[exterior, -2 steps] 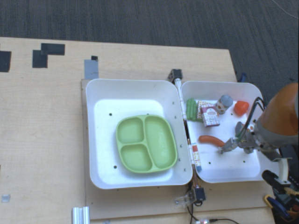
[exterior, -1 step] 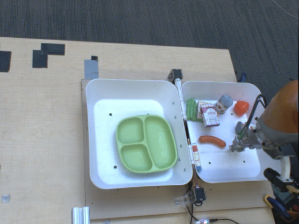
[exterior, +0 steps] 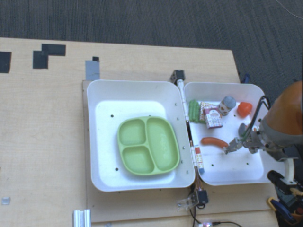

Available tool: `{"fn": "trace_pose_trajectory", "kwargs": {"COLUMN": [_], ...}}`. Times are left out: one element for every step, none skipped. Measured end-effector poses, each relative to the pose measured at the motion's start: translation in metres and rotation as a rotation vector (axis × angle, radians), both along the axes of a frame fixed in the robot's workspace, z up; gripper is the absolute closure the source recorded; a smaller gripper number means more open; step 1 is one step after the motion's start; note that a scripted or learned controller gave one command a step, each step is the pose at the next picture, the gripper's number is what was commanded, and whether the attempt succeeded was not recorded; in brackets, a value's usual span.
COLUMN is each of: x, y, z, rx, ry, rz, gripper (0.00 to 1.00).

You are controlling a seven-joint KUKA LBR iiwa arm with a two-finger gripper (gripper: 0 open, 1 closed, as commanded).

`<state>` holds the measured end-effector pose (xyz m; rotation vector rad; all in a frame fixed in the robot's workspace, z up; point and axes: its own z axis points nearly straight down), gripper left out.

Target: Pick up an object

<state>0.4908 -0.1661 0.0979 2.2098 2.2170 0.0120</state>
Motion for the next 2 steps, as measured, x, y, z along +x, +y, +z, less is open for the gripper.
{"fn": "trace_pose_trajectory", "kwargs": {"x": [0.0013,0.0012], "y": [0.0005,0.0005], "z": [0.0105,0.0104], "rx": [0.000,0.000], "ry": [-0.004,-0.003], "rz": [0.001,0.002], "gripper": [1.00,0.00]}}
